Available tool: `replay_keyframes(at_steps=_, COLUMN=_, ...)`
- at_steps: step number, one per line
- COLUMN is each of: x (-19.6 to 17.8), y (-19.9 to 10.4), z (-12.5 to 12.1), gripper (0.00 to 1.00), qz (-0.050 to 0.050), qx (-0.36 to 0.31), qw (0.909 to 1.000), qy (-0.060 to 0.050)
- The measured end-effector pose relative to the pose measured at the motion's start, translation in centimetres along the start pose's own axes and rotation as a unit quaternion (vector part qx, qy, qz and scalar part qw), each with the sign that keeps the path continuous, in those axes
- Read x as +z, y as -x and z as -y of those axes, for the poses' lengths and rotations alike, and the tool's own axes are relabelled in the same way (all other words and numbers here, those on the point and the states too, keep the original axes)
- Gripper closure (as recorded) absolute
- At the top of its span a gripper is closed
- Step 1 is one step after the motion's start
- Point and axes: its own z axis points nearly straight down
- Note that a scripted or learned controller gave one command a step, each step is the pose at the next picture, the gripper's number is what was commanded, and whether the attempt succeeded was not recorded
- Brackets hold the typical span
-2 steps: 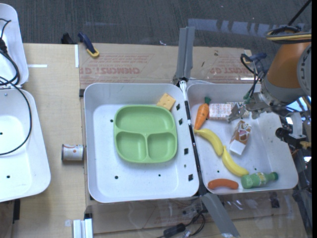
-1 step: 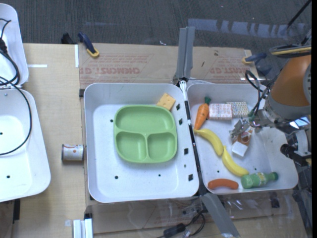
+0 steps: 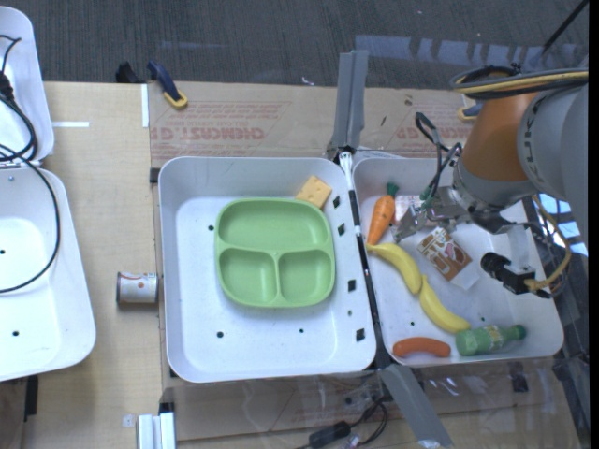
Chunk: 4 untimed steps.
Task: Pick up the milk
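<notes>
The milk (image 3: 445, 255) is a small white and brown carton lying flat in the right bin (image 3: 552, 330), to the right of the banana. My gripper (image 3: 420, 221) hangs low over the bin, just up and left of the carton, between it and the carrot (image 3: 381, 217). From this slant I cannot make out whether it touches the carton. The grey arm with its orange band (image 3: 496, 148) comes in from the upper right.
A yellow banana (image 3: 416, 283) runs diagonally through the right bin, with a red sausage (image 3: 422, 347) and a green bottle (image 3: 489, 339) along the near wall. The left bin (image 3: 187, 335) holds a green divided plate (image 3: 276, 252) and a cheese wedge (image 3: 314, 192). A small can (image 3: 138, 288) lies on the bench.
</notes>
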Motion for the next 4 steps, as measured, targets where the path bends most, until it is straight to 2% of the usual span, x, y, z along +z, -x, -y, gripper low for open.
replay_keyframes(at_steps=1, x=-0.9, y=0.1, z=0.0, gripper=1.00, qz=0.001, qx=0.001, qw=1.0000, qy=0.000)
replay_keyframes(at_steps=2, x=-9.9, y=-5.3, z=7.0, gripper=1.00, qz=0.000, qx=-0.052, qw=0.9986, qy=-0.001)
replay_keyframes(at_steps=3, x=-9.9, y=-11.2, z=11.0, gripper=1.00, qz=-0.001, qx=-0.138, qw=0.9905, qy=-0.001)
replay_keyframes(at_steps=4, x=-12.0, y=-11.8, z=11.2, gripper=1.00, qz=0.000, qx=-0.178, qw=0.9841, qy=0.000)
